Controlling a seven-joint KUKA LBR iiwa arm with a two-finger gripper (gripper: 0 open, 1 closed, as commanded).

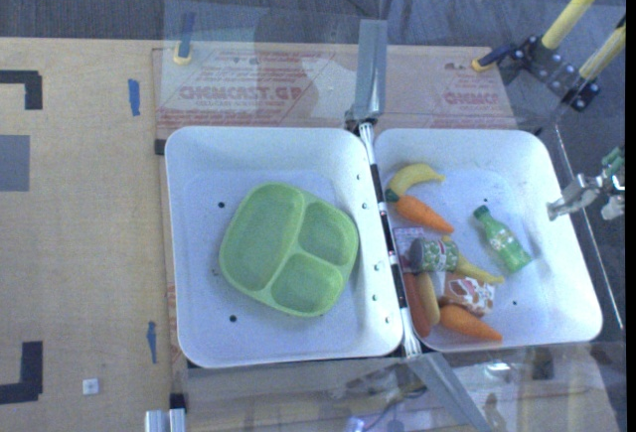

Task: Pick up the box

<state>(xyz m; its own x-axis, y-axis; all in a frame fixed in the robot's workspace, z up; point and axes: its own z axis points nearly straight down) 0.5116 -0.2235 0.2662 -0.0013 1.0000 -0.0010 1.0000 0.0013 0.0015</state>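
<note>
The box [471, 293] is small, white and orange-red with print on it. It lies in the right bin [556, 316] near the front, between a yellow banana [477, 272] and an orange carrot [469, 323]. My gripper [584, 199] shows as a grey metal piece at the right bin's right rim, well to the right of the box and apart from it. Nothing is seen in its grasp.
The right bin also holds a dark can [431, 255], a green bottle [500, 239], a second banana [413, 178], a carrot [423, 213] and a hot dog [421, 301]. In the left bin [199, 162] lies a green divided plate [289, 248]. Yellow-handled clamps [556, 43] stand at the back right.
</note>
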